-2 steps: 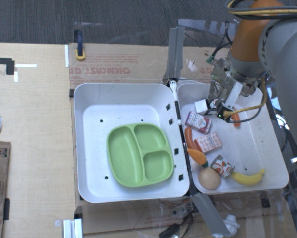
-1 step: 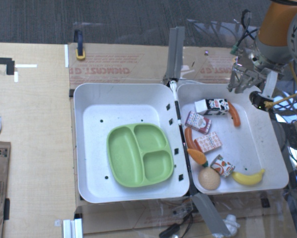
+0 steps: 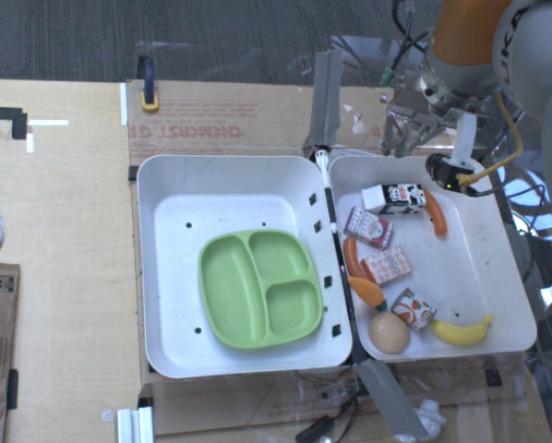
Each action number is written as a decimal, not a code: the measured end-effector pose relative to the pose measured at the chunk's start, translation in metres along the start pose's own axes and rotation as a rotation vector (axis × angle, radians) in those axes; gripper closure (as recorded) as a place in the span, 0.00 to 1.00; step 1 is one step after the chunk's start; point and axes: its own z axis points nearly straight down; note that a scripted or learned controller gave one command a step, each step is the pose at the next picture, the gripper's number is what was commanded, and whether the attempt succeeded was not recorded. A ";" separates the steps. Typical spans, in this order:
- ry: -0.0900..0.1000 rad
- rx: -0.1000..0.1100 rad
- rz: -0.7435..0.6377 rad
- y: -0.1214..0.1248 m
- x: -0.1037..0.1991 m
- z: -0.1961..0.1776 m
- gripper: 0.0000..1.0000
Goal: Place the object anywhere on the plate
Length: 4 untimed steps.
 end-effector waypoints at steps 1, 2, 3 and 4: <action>-0.002 0.003 0.066 0.021 -0.086 0.029 1.00; 0.000 -0.001 -0.079 0.006 -0.024 -0.006 1.00; -0.002 0.000 -0.191 0.038 -0.148 0.028 1.00; 0.000 0.000 -0.384 0.040 -0.156 0.056 1.00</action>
